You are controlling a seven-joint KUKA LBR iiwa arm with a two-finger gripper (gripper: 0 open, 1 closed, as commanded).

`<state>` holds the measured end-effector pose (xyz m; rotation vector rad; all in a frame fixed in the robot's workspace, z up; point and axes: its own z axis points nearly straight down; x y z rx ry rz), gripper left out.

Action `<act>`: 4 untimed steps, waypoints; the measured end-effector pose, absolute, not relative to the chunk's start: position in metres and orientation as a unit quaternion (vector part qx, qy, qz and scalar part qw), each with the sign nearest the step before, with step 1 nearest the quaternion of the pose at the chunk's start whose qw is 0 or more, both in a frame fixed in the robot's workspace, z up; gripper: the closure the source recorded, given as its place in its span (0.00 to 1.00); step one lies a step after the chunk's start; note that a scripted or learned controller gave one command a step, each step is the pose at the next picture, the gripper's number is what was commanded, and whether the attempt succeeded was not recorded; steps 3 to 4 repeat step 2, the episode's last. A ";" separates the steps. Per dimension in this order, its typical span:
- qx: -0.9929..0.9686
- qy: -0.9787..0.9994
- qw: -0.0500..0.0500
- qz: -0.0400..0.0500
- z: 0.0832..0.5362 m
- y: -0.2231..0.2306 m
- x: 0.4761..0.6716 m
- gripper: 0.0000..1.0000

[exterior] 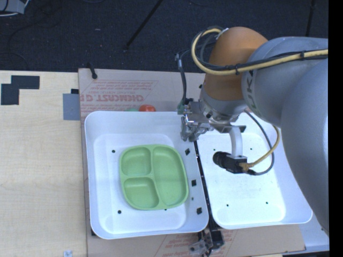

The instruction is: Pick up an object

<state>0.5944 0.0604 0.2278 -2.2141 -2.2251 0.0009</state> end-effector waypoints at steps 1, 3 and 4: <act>-0.706 -0.709 0.001 0.000 0.236 0.106 0.610 1.00; -0.706 -0.708 0.001 0.002 0.236 0.105 0.609 0.00; -0.706 -0.708 0.001 0.002 0.236 0.105 0.609 0.00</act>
